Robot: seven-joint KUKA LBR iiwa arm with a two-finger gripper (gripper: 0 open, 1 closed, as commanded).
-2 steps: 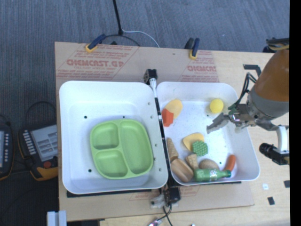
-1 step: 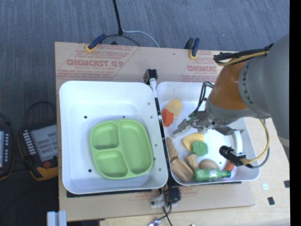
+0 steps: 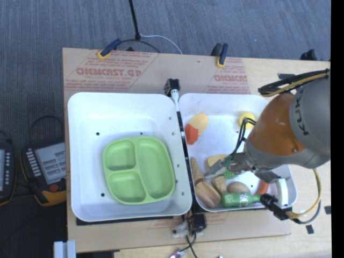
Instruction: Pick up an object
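In the right bin (image 3: pixel 215 123), the gripper (image 3: pixel 224 168) sits low among the toy food; I cannot tell how it is set. Just below it lies a green bottle (image 3: pixel 239 200). Far left sits a green plate (image 3: pixel 140 169).

- The two bins, left (image 3: pixel 86 112) and right (image 3: pixel 226 104), are plain white.
- The divided plate (image 3: pixel 138 169) in the left bin is pale lime green all over.
- The surface (image 3: pixel 107 71) is light tan board with faded red lettering printed on it.
- The arm (image 3: pixel 309 117) is grey, with a broad orange band (image 3: pixel 274 128) above the wrist.
- In the right bin: a yellow and orange-red piece (image 3: pixel 194 127), a small yellow item (image 3: pixel 247 118), brown and tan bread-like pieces (image 3: pixel 207 192), and a green bottle (image 3: pixel 239 200).
- The floor (image 3: pixel 54 15) is dark blue-grey carpet with a fine ribbed pattern.
- Two clamps, one (image 3: pixel 109 48) and the other (image 3: pixel 220 54), at the board's far edge have yellow and dark blue parts.
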